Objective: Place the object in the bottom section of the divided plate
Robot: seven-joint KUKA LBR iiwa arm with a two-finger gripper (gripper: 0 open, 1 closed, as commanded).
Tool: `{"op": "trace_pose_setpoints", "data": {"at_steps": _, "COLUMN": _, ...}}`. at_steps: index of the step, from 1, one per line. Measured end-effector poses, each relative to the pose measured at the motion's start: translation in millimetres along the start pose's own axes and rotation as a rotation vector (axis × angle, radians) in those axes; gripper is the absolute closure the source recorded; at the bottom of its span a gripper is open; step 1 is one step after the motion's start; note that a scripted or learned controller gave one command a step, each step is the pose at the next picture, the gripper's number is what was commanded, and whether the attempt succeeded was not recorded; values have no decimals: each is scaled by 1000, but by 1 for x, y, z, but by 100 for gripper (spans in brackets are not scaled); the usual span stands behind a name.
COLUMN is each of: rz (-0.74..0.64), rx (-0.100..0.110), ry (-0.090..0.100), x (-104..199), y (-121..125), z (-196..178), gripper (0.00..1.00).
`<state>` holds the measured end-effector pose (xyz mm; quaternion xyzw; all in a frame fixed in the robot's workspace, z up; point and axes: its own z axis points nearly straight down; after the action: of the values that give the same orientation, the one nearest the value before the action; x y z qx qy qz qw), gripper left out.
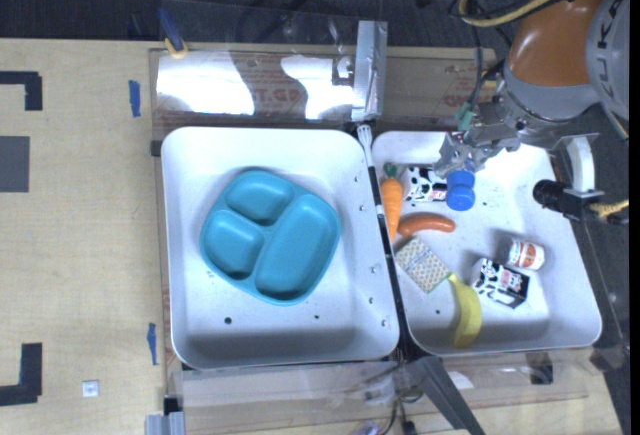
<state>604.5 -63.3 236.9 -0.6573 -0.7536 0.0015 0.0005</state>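
Blue plate: divided plate [270, 235] is seen in the left bin [190, 163], tilted in view, 3 sections, all bare.
Target section: taken to be the large compartment toward the lower right of the plate; judged from its position only.
Right bin: right bin [575, 313] holds 7 items: carrot [391, 201], sausage [427, 224], patterned sponge [424, 266], banana [465, 310], small can [525, 254], black-and-white carton [501, 283], a cow-print item [428, 186].
Gripper: gripper [462, 163] is placed over the upper part of the right bin, fingers pointing down.
Claw state: whether it is released or clenched cannot be told; fingertips are hidden against the object below.
Task object: likely the blue cylinder [460, 193], seen just under the fingertips, beside the cow-print item, near the sausage. Contact cannot be confirmed; no grasp is claimed.
Step in hand: judged as pick, early stage; nothing has been placed in the plate.
How to do well: fingers should be centred across the cylinder's sides, closed firmly, lifted straight up so the neighbours are not dragged.
Transfer: the divider between the 2 bins should be cleared high, then release low over the target section.
Risk: the round object may roll or slip; the cow-print item may be nudged.
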Motion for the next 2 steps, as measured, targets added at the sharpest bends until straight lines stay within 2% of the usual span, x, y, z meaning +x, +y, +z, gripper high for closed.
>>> {"op": "trace_pose_setpoints", "data": {"at_steps": 1, "rz": -152, "rx": 2, "ry": 2, "x": 55, "y": -31, "z": 24, "gripper": 100}}
{"op": "trace_pose_setpoints", "data": {"at_steps": 2, "rz": -191, "rx": 1, "ry": 2, "x": 82, "y": -6, "z": 54, "gripper": 100}}
